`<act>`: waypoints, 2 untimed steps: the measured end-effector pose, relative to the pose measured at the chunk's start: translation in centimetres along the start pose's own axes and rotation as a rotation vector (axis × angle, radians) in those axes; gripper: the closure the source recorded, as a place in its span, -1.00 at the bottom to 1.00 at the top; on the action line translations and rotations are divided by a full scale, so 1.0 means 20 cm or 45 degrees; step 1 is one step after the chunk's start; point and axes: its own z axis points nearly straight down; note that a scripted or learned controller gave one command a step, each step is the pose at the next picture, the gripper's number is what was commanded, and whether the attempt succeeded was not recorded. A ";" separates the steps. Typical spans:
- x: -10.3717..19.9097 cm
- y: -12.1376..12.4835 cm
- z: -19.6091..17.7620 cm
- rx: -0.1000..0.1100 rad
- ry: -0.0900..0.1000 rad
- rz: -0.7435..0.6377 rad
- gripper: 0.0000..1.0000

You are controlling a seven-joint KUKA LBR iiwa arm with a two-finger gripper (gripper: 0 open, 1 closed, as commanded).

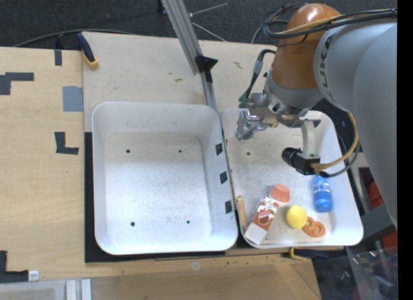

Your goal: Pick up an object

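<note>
Camera view
Gripper [246, 129]: above right bin's [342, 231] far-left corner; finger state impossible to tell.
Objects: orange-white carton [266, 213], yellow ball [295, 216], orange pretzel-shaped piece [314, 228], blue bottle [322, 195], clustered at right bin's near end, well apart from gripper.

No word, number or brand can be read anywhere on the bench. The red-and-white carton [266, 215], lying in the right bin [345, 228] below and a little to the right of the gripper [246, 128], carries printing too small and blurred to make out. The blue bottle [322, 194], further right of the gripper and lower, has a pale label band that is just as unreadable.
</note>
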 end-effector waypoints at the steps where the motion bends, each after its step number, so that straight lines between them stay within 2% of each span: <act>1: 0.28 -0.01 0.04 0.003 -0.001 0.001 1.00; 2: 0.55 0.00 -0.05 -0.001 0.000 0.001 1.00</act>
